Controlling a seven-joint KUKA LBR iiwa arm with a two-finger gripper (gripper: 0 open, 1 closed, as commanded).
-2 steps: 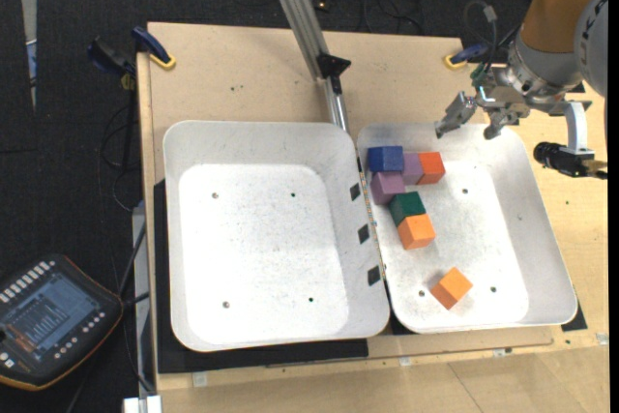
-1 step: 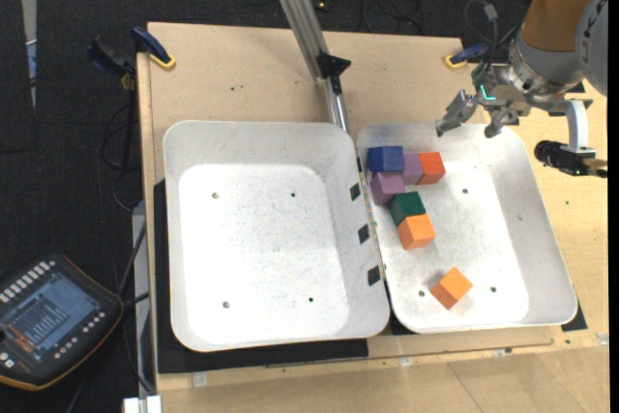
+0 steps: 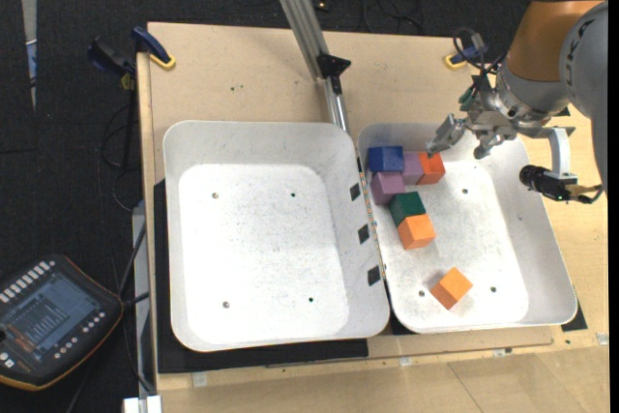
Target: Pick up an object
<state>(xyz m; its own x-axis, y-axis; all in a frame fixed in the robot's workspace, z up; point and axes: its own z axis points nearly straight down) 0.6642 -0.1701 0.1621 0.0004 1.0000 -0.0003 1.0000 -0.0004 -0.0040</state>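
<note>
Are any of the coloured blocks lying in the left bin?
No. All the blocks, such as the blue block and the lone orange block, sit in the right bin.

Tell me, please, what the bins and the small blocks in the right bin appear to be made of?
The bins look like moulded white plastic: matte, faintly speckled, with rounded raised rims. The blocks, such as the orange cube and blue cube, look like painted wood or foam: flat, saturated colours without glare. Which of the two is unclear.

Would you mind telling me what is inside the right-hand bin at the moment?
The right-hand bin holds a blue block, purple blocks, a green block and three orange blocks, one lying apart. The gripper hovers beside the cluster. Anything under the blocks is covered.
</note>
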